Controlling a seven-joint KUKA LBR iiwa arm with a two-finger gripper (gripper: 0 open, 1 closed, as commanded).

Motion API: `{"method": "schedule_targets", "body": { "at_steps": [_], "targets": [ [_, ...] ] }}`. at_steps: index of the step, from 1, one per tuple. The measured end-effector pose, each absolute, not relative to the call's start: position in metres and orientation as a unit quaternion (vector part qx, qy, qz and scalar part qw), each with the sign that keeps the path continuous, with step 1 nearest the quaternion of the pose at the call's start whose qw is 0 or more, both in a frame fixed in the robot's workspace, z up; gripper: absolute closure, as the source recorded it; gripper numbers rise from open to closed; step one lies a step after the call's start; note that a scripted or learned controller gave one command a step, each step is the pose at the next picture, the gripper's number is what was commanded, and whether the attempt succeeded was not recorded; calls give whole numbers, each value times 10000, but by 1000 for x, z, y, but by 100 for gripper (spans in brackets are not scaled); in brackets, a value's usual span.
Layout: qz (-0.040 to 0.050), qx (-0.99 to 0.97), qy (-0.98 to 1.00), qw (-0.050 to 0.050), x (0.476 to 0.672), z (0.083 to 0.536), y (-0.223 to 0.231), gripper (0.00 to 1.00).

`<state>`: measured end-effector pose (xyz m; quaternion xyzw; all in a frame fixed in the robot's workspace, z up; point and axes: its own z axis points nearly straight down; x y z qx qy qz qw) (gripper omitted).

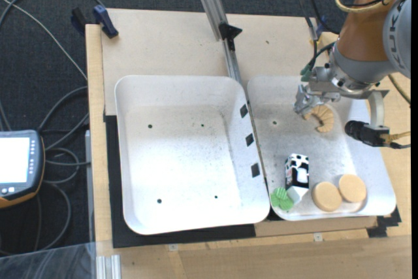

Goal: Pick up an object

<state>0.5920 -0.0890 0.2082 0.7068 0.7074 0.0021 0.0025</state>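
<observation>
Nearest the camera, along the near edge of the right bin (pixel 261 101), lay a small cluster: a green piece (pixel 282 198) at the near-left corner, a black-and-white patterned box (pixel 298 173) just beside and behind it, and two tan discs (pixel 339 193) touching each other to the right. The left bin (pixel 130 95) sat alongside, its speckled floor bare of objects.

Farther back in the right bin, the gripper (pixel 307 105) hung low over the floor, the grey arm with its orange band (pixel 372 16) reaching in from the right. Just to the right of the fingertips lay a tan, ridged, curved piece (pixel 322 118) — possibly a pastry-shaped toy — partly tucked under the wrist. It looked close enough to touch the gripper, but whether the fingers were spread or closed could not be told at this angle, nor whether any part of the piece sat between them.

As a judgement, the task stood at the grasp itself — the approach to the far end of the bin seemed done and the curved piece appeared the likely target, yet nothing showed it lifted; it seemed to rest on the bin floor. A secure close and a clean lift were left. The piece's offset to one side suggested the grip might catch only its edge or slip off.
</observation>
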Motion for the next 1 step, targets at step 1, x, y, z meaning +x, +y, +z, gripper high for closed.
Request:
{"method": "schedule_targets", "body": {
  "at_steps": [1],
  "targets": [
    [23, 7064, 7078, 26, 598, 254, -86, 100]
  ]
}}
